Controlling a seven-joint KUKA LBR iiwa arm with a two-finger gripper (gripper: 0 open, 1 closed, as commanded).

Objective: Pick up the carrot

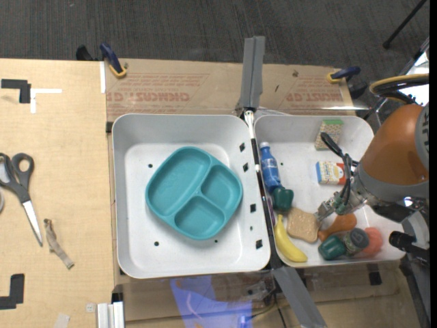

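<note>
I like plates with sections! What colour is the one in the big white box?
The divided plate is teal blue, plain, seen clearly in the camera view.

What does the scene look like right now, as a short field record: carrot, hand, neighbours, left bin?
carrot: lying in the right bin, near its front right corner
hand: low over the carrot's left end, contact unclear
neighbours: bread slice to the left, green pepper in front, banana further left
left bin: holds a teal divided plate
</note>
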